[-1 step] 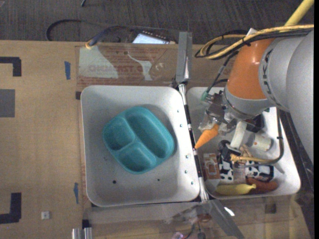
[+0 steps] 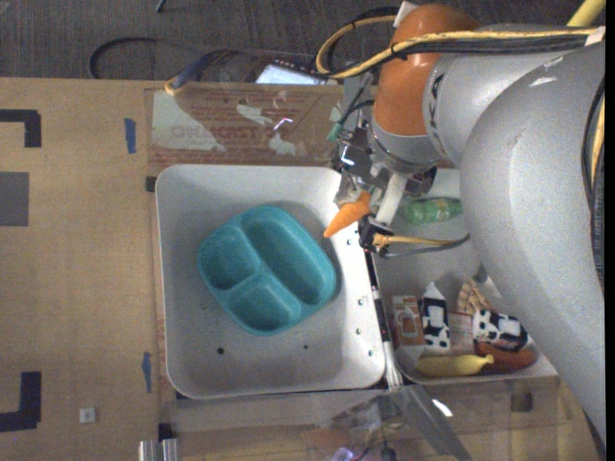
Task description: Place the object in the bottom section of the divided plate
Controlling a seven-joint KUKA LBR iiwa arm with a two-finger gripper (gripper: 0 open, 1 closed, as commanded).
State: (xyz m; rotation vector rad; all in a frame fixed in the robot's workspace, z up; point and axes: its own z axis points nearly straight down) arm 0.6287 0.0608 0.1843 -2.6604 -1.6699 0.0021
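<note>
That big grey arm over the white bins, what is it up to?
The arm's gripper is hanging over the wall between the two white bins, with an orange carrot at its fingers. It looks to be carrying the carrot, though the grip itself is hard to make out. The teal divided plate lies in the left bin, with nothing on it yet. The right bin holds other toys, among them a banana and a green bottle.

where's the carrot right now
The carrot is at the gripper, over the right edge of the left bin near the divider between the bins, just up and right of the teal plate.
</note>
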